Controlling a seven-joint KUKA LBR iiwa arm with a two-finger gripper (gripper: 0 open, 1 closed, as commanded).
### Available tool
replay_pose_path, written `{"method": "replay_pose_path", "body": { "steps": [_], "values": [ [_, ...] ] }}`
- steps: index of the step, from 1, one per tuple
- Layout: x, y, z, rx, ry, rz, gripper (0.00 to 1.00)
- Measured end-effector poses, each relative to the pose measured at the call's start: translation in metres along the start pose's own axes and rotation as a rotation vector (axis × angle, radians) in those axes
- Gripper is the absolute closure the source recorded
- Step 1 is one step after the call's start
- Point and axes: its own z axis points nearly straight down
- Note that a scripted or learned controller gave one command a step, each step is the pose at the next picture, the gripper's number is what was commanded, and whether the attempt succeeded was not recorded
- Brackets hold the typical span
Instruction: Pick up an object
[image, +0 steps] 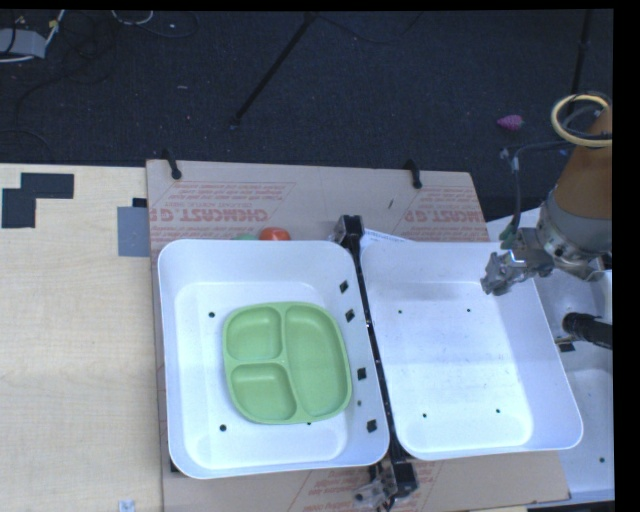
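Note:
A light green divided plate (287, 361) with three compartments lies flat in the left white bin (190, 290). My gripper (499, 275) hangs at the upper right edge of the right white bin (545, 420), far to the right of the plate. Nothing shows between its tips. The grey arm with its orange band rises behind it at the right side of the view.
A small orange-red object (274, 235) and a bit of green lie on the cardboard just behind the left bin's back rim. A black divider (362, 340) runs between the two bins. Wooden bench top spreads out to the left.

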Motion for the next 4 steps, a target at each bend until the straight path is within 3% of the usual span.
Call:
{"method": "replay_pose_path", "body": {
  "steps": [1,2,4],
  "values": [
    [-0.001,0.000,-0.015,0.004,0.001,-0.001,1.00],
    [0.051,-0.009,-0.006,0.008,0.004,-0.002,1.00],
    [0.150,-0.035,-0.024,0.009,0.003,-0.002,1.00]
  ]
}}
